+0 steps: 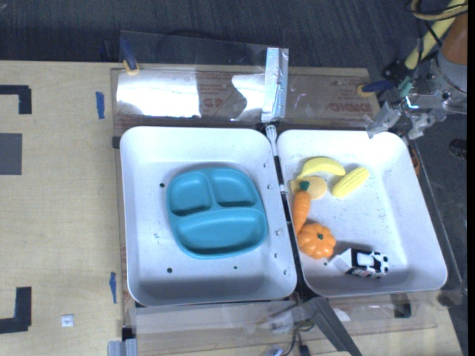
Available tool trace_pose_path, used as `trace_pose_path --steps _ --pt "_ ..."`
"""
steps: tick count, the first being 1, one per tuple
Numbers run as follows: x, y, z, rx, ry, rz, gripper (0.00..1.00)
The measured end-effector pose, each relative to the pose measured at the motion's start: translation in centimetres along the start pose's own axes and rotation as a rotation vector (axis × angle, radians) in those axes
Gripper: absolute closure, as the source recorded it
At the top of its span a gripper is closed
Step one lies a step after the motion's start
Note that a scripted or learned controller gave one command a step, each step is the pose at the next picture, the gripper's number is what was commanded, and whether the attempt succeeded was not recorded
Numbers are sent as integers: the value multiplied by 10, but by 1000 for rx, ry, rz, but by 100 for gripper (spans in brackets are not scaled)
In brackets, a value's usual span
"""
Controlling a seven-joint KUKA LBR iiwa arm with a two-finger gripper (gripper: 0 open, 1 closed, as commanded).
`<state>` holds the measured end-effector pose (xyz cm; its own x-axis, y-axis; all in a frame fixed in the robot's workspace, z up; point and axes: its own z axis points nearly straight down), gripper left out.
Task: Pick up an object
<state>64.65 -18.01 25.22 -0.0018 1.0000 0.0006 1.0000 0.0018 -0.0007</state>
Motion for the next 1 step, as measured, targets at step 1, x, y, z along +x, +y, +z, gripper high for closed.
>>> trace_pose_path --steps 1 --pt "50 0 129 4 1 -15 0"
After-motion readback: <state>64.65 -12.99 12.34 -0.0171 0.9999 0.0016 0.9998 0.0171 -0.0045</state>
